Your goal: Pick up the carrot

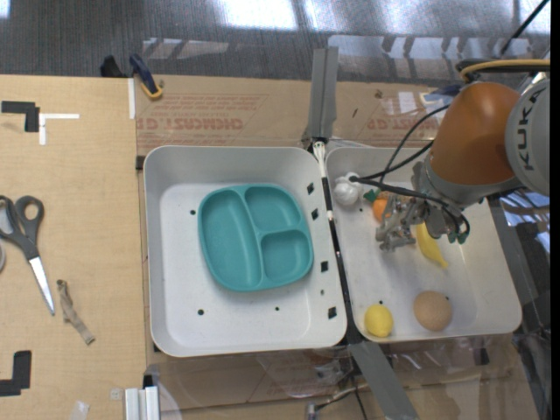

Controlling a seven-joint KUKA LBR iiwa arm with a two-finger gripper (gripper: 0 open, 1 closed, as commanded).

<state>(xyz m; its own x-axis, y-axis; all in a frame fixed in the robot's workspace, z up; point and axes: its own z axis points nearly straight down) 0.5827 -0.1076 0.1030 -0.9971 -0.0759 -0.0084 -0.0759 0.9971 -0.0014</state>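
Carrot (379, 206) lies in the right bin (490, 322), touching the gripper (395, 231), whose grasp I cannot tell.

The carrot (379, 206) shows as a small orange patch in the right bin (490, 318), the rest hidden behind the gripper (395, 234) and black cables (398, 166); the gripper's finger position cannot be made out amid the grey metal; the arm (477, 134) is cut off by the right edge; a banana (430, 245) is partly covered by the wrist; a small whitish object (346, 191) near the bin's rear corner is too blurred to identify; the scissors (26, 234) are cropped at the left edge.
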